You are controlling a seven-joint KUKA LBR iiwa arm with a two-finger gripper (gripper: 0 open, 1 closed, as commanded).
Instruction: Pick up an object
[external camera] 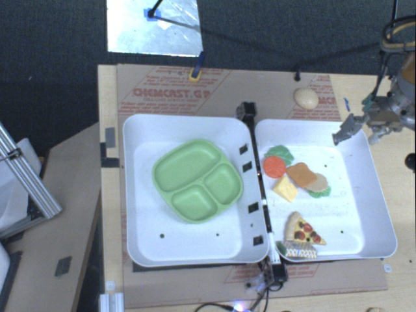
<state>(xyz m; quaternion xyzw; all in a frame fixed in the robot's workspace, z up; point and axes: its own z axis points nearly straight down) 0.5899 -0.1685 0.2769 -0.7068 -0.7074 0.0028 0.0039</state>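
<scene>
Farthest from the jaws, in the left-hand shallow white plastic bin (pixel 140 239), lies a pale green three-compartment plastic plate (pixel 197 181), flat on the bin floor with nothing in its wells; it looks set there as a place to put things down rather than as something to lift.

Across the black clipped divider (pixel 257 174), the right-hand white bin (pixel 370 194) holds the likely targets, all below and to the left of the jaws. They form a loose cluster: a dark green leafy toy piece (pixel 280 153), a flat red-orange round slice (pixel 274 167) touching it, a yellow cheese-like wedge (pixel 285 188), and a brown bread-shaped toy (pixel 302 173) resting on another green piece. Set apart, nearer the front wall and farthest below the jaws, is a toy pizza slice (pixel 304 228). Spread flat like this, each can probably be reached from above.

Outside the bin, to the left of the jaws and level with them on the cardboard-covered counter (pixel 169 93), sits a small beige egg-shaped object (pixel 306 97).

The robot's jaws (pixel 344 134) hang over the right bin's back right corner, above the food and touching none of it. They hold nothing; whether they stand wide or narrow I cannot tell, since only one dark tip reads clearly. The arm is cut off at the frame edge.
</scene>
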